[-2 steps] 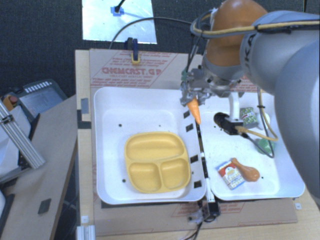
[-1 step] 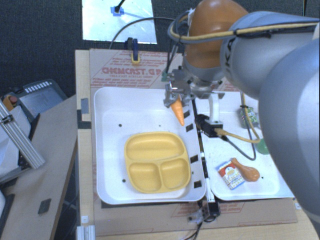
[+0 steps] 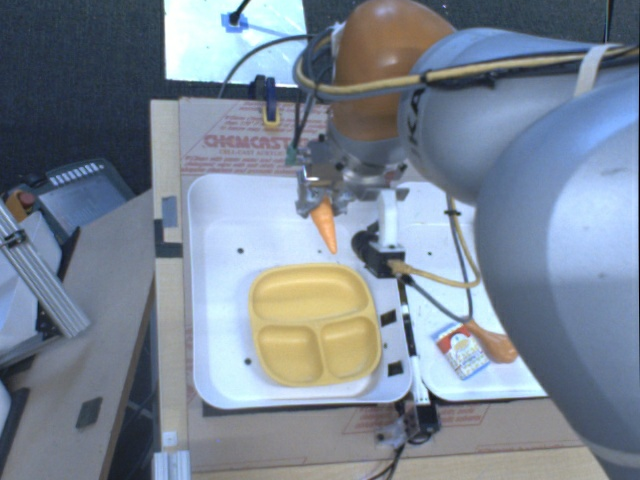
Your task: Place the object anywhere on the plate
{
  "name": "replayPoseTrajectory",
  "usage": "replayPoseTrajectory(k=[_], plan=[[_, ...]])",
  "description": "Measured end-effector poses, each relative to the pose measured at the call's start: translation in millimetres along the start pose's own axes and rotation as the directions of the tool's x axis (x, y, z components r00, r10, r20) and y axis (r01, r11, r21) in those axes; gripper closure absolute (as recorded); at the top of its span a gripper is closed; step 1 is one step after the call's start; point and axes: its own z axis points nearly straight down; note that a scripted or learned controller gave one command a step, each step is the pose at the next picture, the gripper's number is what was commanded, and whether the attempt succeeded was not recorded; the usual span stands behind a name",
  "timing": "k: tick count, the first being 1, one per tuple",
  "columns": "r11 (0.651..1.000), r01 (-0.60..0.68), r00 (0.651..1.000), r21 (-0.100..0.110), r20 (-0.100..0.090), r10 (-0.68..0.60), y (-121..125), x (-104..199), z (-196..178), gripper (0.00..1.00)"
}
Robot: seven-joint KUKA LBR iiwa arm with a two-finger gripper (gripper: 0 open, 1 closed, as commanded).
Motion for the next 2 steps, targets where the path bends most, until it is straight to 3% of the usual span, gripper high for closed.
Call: replayPoseTrajectory(k=[1,2], plan=[[1.0,-0.001,1.0,0.0,0.0,0.001,0.0,35.9,11.5,1.0],[1.0,-0.004,1.0,0.0,0.001,0.004,0.4,34.0,10.8,0.0]])
